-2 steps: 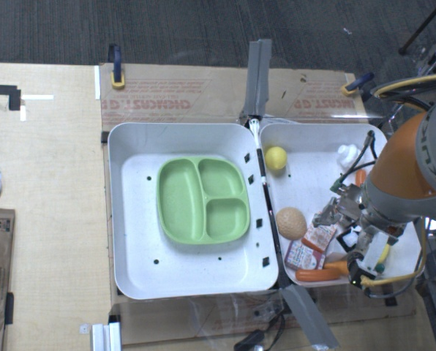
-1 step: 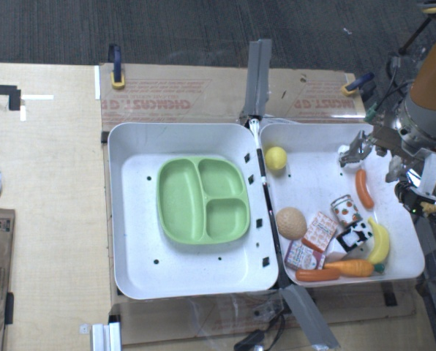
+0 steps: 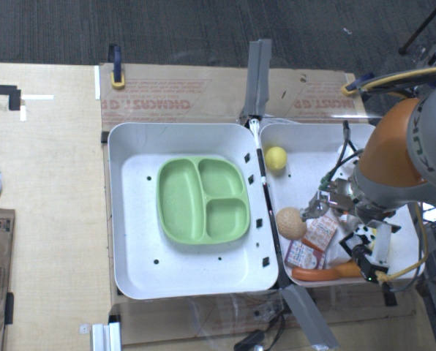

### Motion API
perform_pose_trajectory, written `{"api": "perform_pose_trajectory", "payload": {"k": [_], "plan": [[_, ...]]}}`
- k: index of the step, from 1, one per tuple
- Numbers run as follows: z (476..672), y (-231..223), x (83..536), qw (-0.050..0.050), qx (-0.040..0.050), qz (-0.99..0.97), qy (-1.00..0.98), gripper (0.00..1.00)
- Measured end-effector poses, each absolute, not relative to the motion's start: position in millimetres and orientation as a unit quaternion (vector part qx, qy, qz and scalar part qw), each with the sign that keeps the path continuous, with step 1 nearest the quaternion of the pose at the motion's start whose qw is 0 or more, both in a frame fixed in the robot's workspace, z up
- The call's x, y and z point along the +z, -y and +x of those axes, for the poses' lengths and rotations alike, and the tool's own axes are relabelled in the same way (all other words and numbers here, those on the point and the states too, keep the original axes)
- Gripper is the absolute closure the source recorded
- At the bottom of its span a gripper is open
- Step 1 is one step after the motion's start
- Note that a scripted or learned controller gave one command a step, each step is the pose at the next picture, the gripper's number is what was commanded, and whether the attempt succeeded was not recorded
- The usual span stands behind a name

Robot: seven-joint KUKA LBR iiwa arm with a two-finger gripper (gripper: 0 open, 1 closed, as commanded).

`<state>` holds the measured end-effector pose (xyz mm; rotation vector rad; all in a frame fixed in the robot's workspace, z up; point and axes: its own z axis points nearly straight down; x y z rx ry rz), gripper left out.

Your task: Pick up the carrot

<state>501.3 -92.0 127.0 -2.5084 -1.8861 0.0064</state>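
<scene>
Orange carrot (image 3: 322,273) lies along the right bin's (image 3: 306,134) near wall, touching the snack packet (image 3: 312,241); gripper (image 3: 333,199) state I can't tell, so you risk a wall collision or grabbing the packet.

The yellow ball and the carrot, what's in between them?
In the camera view, between the yellow ball and the carrot lie a tan egg-shaped thing and a small red-and-white packet.
</scene>
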Motion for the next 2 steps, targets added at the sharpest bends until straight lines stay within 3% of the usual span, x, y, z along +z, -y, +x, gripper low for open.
{"api": "perform_pose_trajectory", "payload": {"k": [1, 2], "plan": [[555.9, 140.6, 159.3, 0.0, 0.0018, -0.853, 0.522, 0.0], [494.5, 113.2, 109.8, -0.011, -0.0099, -0.842, 0.539, 0.0]]}}
